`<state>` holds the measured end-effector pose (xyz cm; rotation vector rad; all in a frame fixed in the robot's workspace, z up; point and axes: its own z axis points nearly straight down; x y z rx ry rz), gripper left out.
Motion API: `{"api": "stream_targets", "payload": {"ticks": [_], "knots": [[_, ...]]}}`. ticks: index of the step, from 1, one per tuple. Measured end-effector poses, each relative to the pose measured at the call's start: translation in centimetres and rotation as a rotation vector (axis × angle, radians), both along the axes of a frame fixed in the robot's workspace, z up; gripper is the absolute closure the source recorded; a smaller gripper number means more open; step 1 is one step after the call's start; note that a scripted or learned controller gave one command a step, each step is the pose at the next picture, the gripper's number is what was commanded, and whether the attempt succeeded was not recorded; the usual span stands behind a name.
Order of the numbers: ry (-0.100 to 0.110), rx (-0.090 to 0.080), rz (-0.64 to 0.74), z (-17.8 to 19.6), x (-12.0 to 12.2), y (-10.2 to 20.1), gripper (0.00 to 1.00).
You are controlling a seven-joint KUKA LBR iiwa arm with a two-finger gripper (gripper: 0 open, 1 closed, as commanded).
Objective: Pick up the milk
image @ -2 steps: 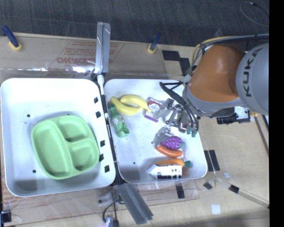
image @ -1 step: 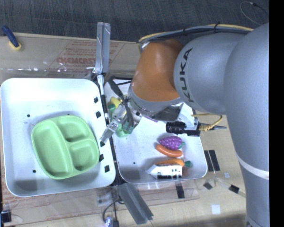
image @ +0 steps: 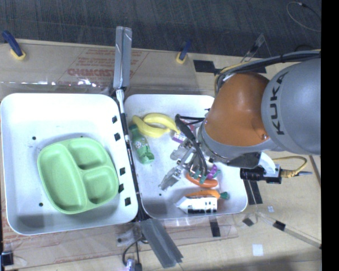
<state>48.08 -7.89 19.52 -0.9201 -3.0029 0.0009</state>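
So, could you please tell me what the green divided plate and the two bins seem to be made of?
The green divided plate looks like moulded plastic, matte: even pale colour, soft rounded compartment edges, no sharp glints. The left bin and the right bin look like white plastic, slightly glossy, with rounded corners; coated metal cannot be ruled out.

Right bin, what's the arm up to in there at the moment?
The KUKA arm reaches in from the right and hangs low over the right bin, its claw among the items. Below it, near the bin's front edge, lies a white carton with an orange top, likely the milk; nothing shows it gripped. A banana and a green bottle lie on the bin's left side. The left bin holds a green divided plate.
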Motion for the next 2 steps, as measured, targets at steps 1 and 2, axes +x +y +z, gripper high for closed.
{"api": "stream_targets", "payload": {"ticks": [1, 2], "knots": [[-0.003, -0.002, 0.102, 3.4, 5.9, -13.3, 0.0], [-0.002, 0.0, 0.527, -10.4, 9.9, -3.6, 0.0]]}}
